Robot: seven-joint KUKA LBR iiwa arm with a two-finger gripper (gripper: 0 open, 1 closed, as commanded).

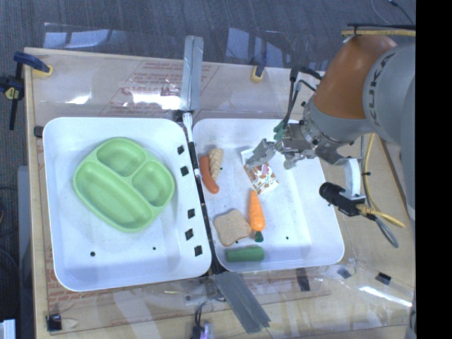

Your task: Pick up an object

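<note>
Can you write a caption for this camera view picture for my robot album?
Grey robot arm's pincer hovers over a small patterned packet in the right white bin of toy food.

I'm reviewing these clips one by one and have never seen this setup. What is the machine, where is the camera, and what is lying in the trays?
One camera looks down at a slant on a bench with two shallow white bins. The grey arm with the orange band is a robot reaching in from the right; its gripper hangs over the right bin, by a printed packet. That bin also contains a sausage, a corn cob, a carrot, a bread slice and a green cucumber. The left bin holds a green divided plate. I cannot tell whether anything is gripped.
</note>
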